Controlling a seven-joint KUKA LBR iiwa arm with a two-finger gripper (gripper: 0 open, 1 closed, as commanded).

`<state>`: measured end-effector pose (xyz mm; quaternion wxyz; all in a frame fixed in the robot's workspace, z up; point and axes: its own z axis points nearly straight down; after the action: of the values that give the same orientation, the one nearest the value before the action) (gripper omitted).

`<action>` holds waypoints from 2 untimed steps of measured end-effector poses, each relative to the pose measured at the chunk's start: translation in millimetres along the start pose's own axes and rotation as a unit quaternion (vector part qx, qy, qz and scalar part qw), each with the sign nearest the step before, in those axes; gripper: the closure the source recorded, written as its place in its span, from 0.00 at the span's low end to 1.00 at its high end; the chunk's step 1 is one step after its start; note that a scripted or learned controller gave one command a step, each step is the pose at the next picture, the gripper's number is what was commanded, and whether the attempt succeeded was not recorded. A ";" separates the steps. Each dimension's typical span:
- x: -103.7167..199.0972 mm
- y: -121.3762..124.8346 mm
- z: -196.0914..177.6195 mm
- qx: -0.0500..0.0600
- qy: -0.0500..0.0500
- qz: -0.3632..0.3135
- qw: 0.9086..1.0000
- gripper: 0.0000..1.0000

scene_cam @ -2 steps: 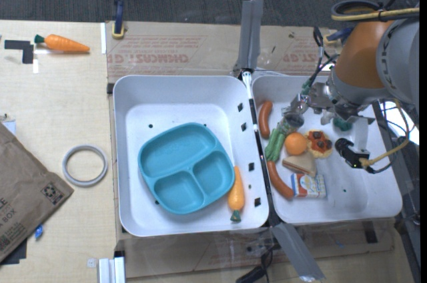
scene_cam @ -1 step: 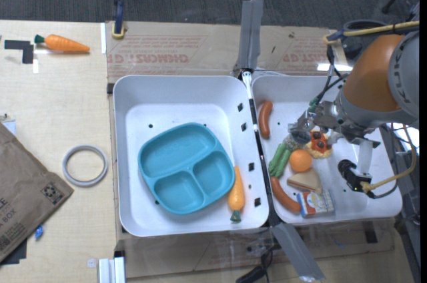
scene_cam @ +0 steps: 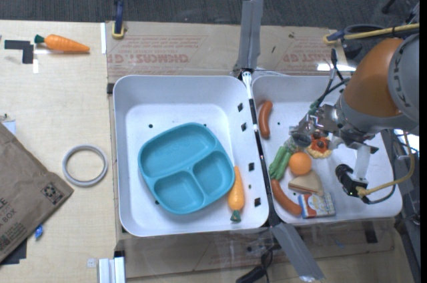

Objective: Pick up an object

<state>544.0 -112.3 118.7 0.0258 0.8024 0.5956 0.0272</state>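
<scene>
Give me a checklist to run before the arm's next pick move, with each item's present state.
1. Claw over the right white bin: ok.
2. Claw free of any object: cannot tell.
3. Targets near it, round orange fruit and green pods: ok.
4. Targets well separated: not ok, the fruit, pods, tan bread slice and red sausage crowd together.
5. Blue divided plastic tray lies flat in the left white bin: ok.

lab | robot bench (scene_cam: 53, 108) | white bins (scene_cam: 123, 161) | toy food (scene_cam: 300, 163)
</scene>
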 end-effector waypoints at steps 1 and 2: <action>-10.7 -41.1 -2.3 -0.002 -0.001 0.025 1.000 0.00; -6.7 16.0 23.0 0.029 -0.004 -0.057 0.998 0.00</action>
<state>559.0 -123.5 96.9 0.0060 0.7677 0.6408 0.0048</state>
